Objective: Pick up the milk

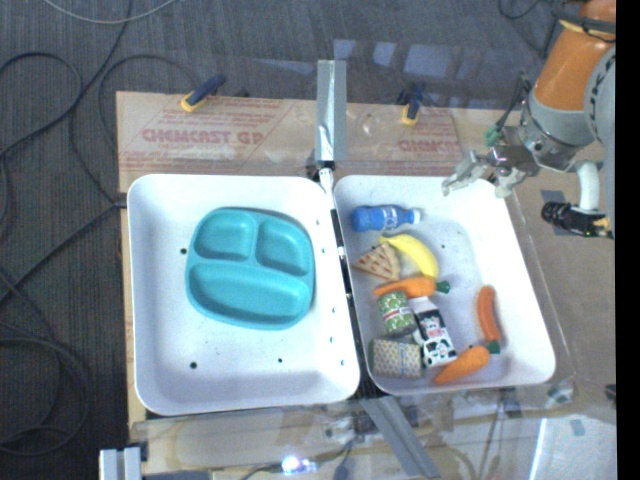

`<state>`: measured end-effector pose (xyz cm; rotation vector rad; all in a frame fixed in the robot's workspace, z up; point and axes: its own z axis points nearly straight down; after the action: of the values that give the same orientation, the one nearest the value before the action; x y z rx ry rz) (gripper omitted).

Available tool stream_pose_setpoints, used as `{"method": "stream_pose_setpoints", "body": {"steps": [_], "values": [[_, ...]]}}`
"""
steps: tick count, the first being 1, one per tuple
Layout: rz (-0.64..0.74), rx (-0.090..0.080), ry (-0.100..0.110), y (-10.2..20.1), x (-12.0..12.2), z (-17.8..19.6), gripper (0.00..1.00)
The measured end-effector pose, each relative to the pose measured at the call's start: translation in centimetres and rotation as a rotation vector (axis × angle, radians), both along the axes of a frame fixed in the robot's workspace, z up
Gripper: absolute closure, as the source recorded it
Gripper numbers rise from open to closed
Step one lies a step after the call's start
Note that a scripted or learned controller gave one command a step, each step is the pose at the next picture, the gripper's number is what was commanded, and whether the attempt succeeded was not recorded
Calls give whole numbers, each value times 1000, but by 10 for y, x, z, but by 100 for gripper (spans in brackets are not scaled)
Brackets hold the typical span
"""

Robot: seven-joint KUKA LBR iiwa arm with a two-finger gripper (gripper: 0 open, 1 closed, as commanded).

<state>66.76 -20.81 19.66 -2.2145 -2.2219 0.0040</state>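
The milk (434, 341) is a small white carton with black cow patches. It lies in the right bin (530, 298), near the front, between a green can (396, 313) and an orange carrot (463, 365). My gripper (480, 176) hovers over the bin's far right corner, well behind the milk. Its fingers stand open with nothing between them.
The right bin also holds a blue bottle (383, 218), a banana (415, 254), a waffle piece (377, 262), a second carrot (405, 288), a red sausage (487, 314) and a tan box (395, 358). A blue divided plate (250, 266) sits in the left bin (160, 368).
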Motion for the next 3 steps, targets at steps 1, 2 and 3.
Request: {"method": "stream_pose_setpoints", "body": {"steps": [1, 2, 3], "values": [[5, -1, -1, 43, -71, -103, 0], [130, -6, -21, 72, -160, -106, 0], [-102, -1, 2, 112, -87, -76, 0]]}}
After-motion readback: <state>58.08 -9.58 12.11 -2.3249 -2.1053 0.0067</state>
